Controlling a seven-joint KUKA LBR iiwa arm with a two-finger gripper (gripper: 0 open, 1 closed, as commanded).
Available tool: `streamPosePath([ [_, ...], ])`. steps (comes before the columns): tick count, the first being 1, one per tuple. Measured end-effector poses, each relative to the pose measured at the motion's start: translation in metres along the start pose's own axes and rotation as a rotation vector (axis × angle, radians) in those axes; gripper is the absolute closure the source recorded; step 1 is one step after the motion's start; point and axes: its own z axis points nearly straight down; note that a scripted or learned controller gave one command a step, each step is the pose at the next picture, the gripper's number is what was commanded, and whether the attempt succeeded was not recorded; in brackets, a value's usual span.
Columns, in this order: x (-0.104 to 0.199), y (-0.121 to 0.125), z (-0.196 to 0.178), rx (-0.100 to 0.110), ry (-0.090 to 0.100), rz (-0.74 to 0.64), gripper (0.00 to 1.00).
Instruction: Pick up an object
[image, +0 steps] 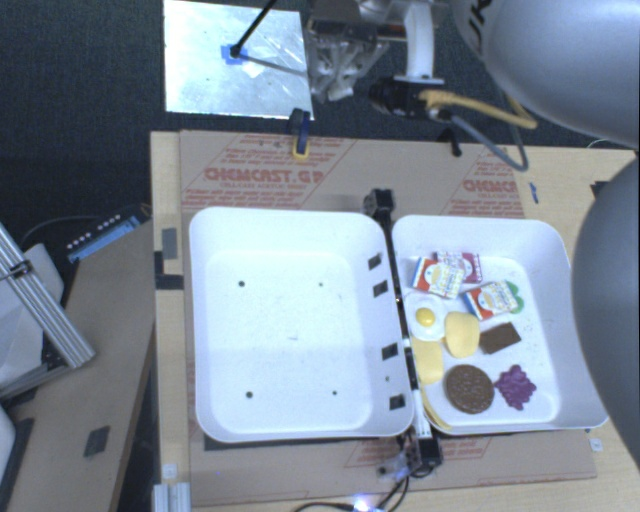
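The right bin (560, 300) holds several toy food items. Among them are a red and white packet (447, 273), a second packet with green on it (493, 298), a fried egg (427, 318), a pale yellow lump (461, 335), a dark brown bar (500, 337), a round brown cookie (469, 389), a purple grape bunch (516, 386) and a flat yellow slice (429, 364). My gripper (335, 85) hangs high at the top of the view, beyond the far edge of the bench and well away from the items. Nothing is visible in it.
The left bin (215, 300) sits beside the right one, joined along a black-clipped divider (393, 300). Both rest on a cardboard sheet (260, 175). A yellow cable (480, 105) trails from the wrist. The grey arm body (610, 300) looms along the right side.
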Motion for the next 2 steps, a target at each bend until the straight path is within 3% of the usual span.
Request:
streamPosePath([
  [1, 0.026, 0.0, -0.013, 0.001, 0.0, 0.0, 1.0],
  [2, 0.032, -0.021, -0.045, -0.001, 0.001, 0.0, 1.0],
])
